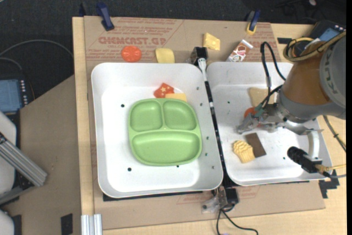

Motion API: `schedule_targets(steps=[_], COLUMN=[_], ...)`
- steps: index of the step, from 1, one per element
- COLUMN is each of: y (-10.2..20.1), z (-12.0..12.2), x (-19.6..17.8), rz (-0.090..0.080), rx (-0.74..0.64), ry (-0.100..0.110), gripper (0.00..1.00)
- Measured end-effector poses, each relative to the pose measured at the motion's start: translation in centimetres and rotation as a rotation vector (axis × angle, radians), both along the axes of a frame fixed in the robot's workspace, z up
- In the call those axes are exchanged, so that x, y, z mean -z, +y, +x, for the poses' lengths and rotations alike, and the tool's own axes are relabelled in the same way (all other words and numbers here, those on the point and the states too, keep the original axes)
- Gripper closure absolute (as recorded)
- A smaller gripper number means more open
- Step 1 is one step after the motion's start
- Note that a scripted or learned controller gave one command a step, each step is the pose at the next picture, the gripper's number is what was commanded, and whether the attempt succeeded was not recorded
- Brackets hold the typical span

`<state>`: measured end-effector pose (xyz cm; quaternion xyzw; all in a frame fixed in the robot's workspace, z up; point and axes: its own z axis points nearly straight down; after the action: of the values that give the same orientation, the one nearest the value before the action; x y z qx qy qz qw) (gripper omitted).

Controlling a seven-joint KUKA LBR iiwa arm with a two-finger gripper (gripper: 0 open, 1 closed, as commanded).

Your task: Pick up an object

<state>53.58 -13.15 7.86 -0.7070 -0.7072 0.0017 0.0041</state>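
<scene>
- Brown block (254,145) lies flat on the floor of the right bin (236,173), touching a yellow ridged piece (242,151) at its lower left; we judge it the likeliest pick, since the hand (248,125) hangs just above and beside it.
- Our hand reaches in low from the right, its grey tip pointing left over the bin floor. We cannot tell how it is set, because the wrist and cabling cover that part, and we see nothing caught in it.
- A small red-orange piece (250,111) sits just behind the tip, partly hidden, and a tan piece (257,96) lies further back near the black cable.
- The left bin (110,135) carries a green divided plate (164,131), with a red piece (163,90) and a pale yellow piece (177,97) at its far rim.
- On the worktop (88,118) behind the bins lie an orange piece (131,53) and a yellow piece (164,55), well apart from the hand.
- We judge the pick not yet made: the block rests on the bin floor.
</scene>
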Motion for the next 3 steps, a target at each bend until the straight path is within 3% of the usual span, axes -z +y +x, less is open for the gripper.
schedule_targets(steps=[1,2,3], y=[1.0,0.5,3.7], z=[8.5,0.0,4.6], x=[-0.7,-0.6,-0.6], rz=[-0.006,-0.001,-0.005], rx=[-0.003,0.002,-0.004], ry=[-0.015,-0.001,-0.013], gripper=[0.0,0.0,0.0])
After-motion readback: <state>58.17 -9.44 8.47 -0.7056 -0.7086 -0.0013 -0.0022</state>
